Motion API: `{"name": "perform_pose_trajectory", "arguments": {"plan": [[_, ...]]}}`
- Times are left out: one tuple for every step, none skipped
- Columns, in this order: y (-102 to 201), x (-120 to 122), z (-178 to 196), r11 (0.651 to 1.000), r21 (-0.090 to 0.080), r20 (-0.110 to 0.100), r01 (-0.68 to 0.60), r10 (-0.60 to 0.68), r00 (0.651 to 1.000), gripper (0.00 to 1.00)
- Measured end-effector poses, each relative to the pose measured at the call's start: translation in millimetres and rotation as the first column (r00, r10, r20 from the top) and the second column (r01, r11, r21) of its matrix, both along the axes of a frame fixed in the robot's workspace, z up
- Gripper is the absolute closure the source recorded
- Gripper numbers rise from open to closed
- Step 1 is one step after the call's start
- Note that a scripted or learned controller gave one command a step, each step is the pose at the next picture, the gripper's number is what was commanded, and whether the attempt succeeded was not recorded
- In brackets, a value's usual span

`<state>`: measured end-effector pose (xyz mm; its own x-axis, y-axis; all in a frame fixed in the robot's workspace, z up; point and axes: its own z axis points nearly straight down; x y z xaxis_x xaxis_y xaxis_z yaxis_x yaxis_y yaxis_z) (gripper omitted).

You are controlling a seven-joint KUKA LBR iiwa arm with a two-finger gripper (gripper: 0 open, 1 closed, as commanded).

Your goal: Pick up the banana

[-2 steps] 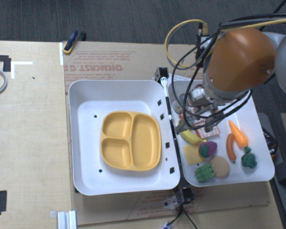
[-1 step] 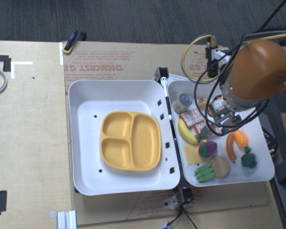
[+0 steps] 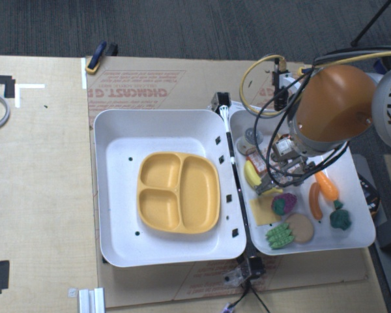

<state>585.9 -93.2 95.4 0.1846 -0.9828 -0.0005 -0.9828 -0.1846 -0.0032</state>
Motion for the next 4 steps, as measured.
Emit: {"name": "perform_pose_trajectory", "arguments": {"plan": [[-1.0,-35.2,-3.0,0.986,0.001,-0.003,0.167,-0.167,0.986,0.00],[-0.2,-33.1,8.3,0.986,0.003,0.003,0.168,-0.168,0.986,1.00],[-0.2,-33.1,8.3,0.986,0.003,0.003,0.168,-0.168,0.986,0.00],[0.8,-31.9,18.3,0.985,0.006,0.006,0.170,-0.170,0.985,1.00]]}}
